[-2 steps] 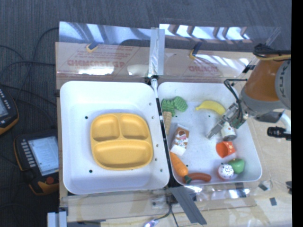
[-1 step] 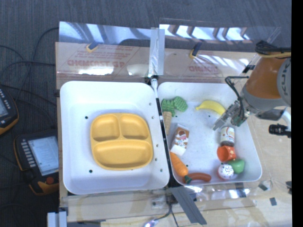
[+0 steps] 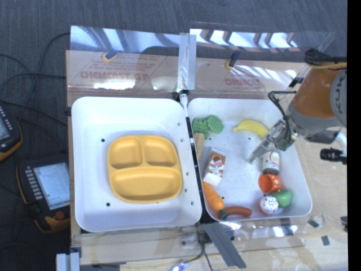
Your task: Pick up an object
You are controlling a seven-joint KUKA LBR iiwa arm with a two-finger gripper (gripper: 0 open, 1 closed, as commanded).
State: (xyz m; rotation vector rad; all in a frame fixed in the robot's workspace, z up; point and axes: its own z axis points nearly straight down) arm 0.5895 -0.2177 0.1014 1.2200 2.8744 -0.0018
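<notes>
The right bin (image 3: 242, 107) holds several toy foods. A yellow banana (image 3: 251, 127) lies near its back, and a small bottle (image 3: 271, 162) with a red label stands right of the middle. My gripper (image 3: 263, 153) hangs low over the bin between the banana and the bottle, its fingers apart and nothing between them. One finger (image 3: 254, 156) points down-left onto bare bin floor; the other sits just above the bottle's top. The grey arm with its orange band (image 3: 316, 95) comes in from the right.
The right bin also holds a green leafy toy (image 3: 207, 125), an ice cream cone (image 3: 199, 143), a white and red carton (image 3: 214, 168), a carrot (image 3: 212, 196), a red sausage (image 3: 236, 212), an orange cup (image 3: 269, 182), a white ball (image 3: 269, 205) and a green piece (image 3: 284, 197). A yellow divided plate (image 3: 145, 168) lies in the left bin (image 3: 90, 151).
</notes>
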